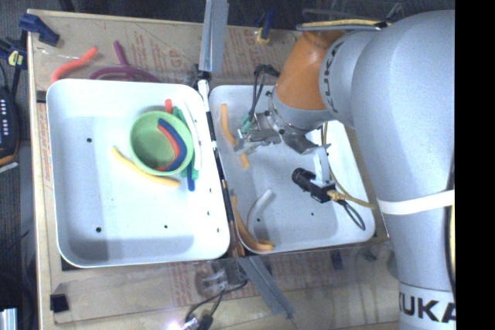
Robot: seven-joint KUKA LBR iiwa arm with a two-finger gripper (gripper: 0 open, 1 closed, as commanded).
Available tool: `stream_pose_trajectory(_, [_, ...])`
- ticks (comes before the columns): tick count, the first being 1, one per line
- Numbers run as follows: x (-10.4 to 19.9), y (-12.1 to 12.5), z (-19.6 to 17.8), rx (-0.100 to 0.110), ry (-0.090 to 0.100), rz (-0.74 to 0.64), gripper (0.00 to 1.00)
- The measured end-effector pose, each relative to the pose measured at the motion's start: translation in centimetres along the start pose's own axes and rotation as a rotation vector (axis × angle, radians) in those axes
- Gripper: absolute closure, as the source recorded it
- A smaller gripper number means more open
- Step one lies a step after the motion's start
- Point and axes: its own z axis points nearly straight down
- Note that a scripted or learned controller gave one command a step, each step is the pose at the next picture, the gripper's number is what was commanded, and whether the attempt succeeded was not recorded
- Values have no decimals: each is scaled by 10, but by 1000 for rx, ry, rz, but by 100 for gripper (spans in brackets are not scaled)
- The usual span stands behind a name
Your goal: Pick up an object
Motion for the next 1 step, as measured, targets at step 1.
stream_pose_trajectory(1, [49,61,-91,-4,6,93,100])
